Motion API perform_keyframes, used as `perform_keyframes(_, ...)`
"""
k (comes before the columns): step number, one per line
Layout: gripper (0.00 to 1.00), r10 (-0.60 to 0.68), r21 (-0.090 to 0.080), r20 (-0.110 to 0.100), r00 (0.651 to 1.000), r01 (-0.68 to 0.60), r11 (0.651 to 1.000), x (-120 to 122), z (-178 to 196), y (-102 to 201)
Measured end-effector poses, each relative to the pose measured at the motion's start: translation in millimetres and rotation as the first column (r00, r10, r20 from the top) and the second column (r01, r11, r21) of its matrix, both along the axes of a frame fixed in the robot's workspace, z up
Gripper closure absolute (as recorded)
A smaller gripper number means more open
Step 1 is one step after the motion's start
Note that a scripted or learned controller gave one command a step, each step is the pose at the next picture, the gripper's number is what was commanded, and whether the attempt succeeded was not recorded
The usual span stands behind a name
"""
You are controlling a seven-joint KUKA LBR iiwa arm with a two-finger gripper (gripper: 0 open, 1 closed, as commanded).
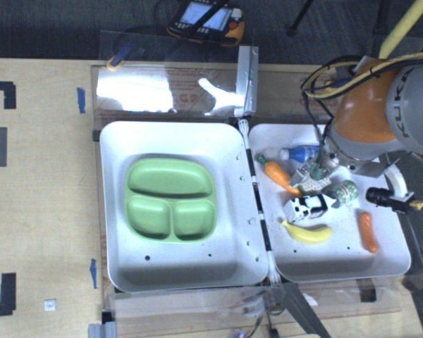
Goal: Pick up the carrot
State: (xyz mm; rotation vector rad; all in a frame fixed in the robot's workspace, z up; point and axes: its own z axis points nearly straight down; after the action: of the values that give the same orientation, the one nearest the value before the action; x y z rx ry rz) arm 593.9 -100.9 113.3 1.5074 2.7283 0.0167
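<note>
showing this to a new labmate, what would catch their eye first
Probably the green divided tray, alone in the left bin. Then the grey and orange arm, its gripper low over the right bin's clutter, beside the carrot, with a banana nearer the front.

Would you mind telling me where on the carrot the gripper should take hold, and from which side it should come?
Probably across the thick middle of the carrot, descending from above. It lies flat on the right bin floor, slanting from upper left to lower right. Its lower tip runs under the gripper, and the green top sits near the bin wall, so the mid-body is freest.
</note>
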Motion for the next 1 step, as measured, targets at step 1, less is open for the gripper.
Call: perform_keyframes(1,0.00,0.000,0.000,0.000,1.000,0.000,1.000,-0.1,-0.1,0.0)
